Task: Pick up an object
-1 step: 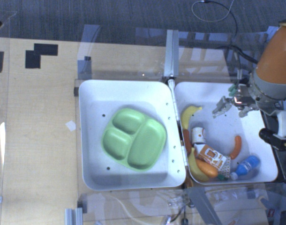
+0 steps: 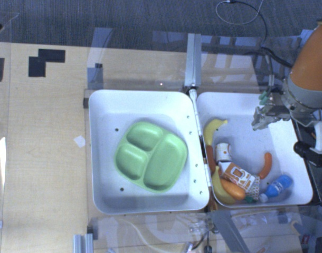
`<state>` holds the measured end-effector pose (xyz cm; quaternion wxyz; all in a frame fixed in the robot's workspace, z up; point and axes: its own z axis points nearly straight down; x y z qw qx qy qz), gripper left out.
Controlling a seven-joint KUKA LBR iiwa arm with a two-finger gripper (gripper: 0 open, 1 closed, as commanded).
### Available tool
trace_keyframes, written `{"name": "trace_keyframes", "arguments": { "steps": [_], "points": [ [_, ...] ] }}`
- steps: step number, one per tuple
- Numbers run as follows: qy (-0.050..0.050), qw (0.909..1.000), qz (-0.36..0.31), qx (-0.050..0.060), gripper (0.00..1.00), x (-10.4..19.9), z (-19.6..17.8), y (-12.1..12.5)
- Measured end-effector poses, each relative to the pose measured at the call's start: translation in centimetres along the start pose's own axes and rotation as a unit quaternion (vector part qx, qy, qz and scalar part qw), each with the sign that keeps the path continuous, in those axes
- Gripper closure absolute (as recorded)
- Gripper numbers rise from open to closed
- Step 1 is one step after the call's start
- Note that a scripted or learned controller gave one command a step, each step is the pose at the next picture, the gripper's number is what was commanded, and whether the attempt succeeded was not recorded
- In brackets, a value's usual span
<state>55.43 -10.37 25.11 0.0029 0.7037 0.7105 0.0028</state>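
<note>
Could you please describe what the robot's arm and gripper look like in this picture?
The arm is bulky and rounded, with a broad orange band above a grey wrist section. Its gripper is small, of grey metal, with a touch of green near its base. Dark cables run beside the arm.

You can read no text anywhere here. The orange-and-white carton [image 2: 239, 178] in the right bin [image 2: 287, 141] carries printing, but it is too blurred to make out.

Robotics lab, industrial arm [image 2: 313, 62] over a pale wooden counter [image 2: 39, 141], two white bins [image 2: 100, 157] in metal framing, clear guard panels, loose cable [image 2: 245, 9] on grey carpet [image 2: 124, 4]
</note>
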Motion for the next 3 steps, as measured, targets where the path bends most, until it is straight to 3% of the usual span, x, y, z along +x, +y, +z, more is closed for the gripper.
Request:
{"name": "trace_keyframes", "arguments": {
  "steps": [1, 2, 3],
  "points": [
    [0.000, 0.9844, -0.176, 0.000, 1.00, 3.2, -5.1, 0.4],
    [-0.001, 0.9671, -0.254, -0.001, 1.00, 1.5, -10.1, -1.9],
    [-0.002, 0.9150, -0.403, -0.001, 1.00, -3.4, -12.9, -0.4]
  ]
}}
